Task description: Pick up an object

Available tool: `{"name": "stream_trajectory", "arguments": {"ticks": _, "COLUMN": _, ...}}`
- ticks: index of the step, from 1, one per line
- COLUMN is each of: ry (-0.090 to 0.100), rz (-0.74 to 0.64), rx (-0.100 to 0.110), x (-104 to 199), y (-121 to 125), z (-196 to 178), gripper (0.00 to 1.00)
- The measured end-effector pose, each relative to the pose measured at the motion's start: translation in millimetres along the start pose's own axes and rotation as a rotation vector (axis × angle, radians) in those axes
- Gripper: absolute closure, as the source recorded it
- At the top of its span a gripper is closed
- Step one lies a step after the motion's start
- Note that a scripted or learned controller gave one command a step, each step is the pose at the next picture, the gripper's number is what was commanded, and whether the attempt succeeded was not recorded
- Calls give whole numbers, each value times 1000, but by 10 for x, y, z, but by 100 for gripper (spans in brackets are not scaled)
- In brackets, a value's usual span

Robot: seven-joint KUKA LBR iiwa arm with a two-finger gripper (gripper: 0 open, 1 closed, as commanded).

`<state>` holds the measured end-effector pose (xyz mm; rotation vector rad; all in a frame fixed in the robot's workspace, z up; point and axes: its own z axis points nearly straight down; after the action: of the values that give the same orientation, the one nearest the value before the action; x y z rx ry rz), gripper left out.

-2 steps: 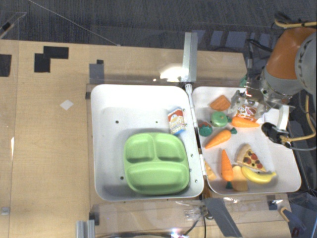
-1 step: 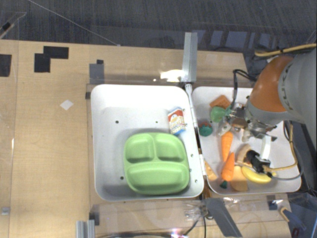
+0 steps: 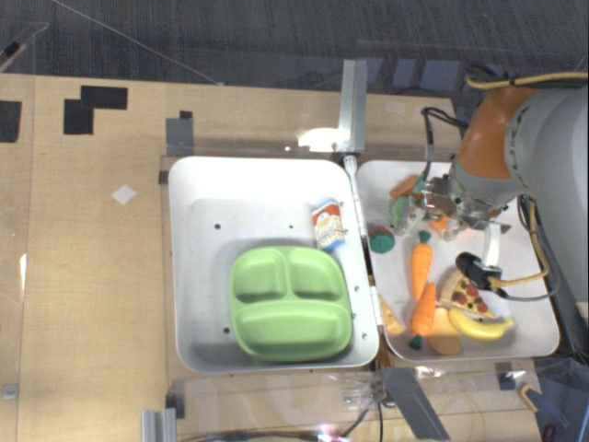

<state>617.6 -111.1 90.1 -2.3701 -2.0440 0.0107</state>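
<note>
While the gripper (image 3: 431, 212) hangs low over the back of the right bin (image 3: 543, 334), I can't make out from here whether it is spread or closed; the wrist and its cabling crowd that spot, and nothing shows plainly held in it. So I would judge the pick as not yet made: the arm is down among the toys, but no object is seen lifted clear.

Right by the gripper sit a small orange piece (image 3: 402, 188) and a dark green piece (image 3: 399, 212), both close enough that I can't say whether either is touched. Just beyond, toward the dividing wall, lies a teal round thing (image 3: 381, 241). Nearer the front of that bin a carrot (image 3: 421, 260) lies lengthwise, with a second carrot (image 3: 424, 309) below it, then a pizza slice (image 3: 465, 293) and a banana (image 3: 480, 326) beside them, the banana touching the slice.

Across the wall, the left bin (image 3: 198, 210) holds a green divided plate (image 3: 290, 304) and a small snack packet (image 3: 328, 225) leaning at the wall, well apart from the arm.

What remains, to my eye, is the whole of the grasp and the lift, with the cluttered cluster under the wrist the likeliest target.
</note>
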Motion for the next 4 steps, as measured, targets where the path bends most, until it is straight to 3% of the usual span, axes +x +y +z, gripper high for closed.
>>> {"name": "stream_trajectory", "arguments": {"ticks": 1, "ry": -5, "rz": -190, "rx": -19, "x": 59, "y": 397, "z": -1049, "gripper": 0}}
{"name": "stream_trajectory", "arguments": {"ticks": 2, "ry": -7, "rz": -302, "rx": -29, "x": 267, "y": 462, "z": -189, "gripper": 0}}
{"name": "stream_trajectory", "arguments": {"ticks": 3, "ry": -11, "rz": -339, "rx": -57, "x": 255, "y": 407, "z": -163, "gripper": 0}}
{"name": "stream_trajectory", "arguments": {"ticks": 4, "ry": -8, "rz": -296, "rx": -50, "x": 269, "y": 459, "z": -158, "gripper": 0}}
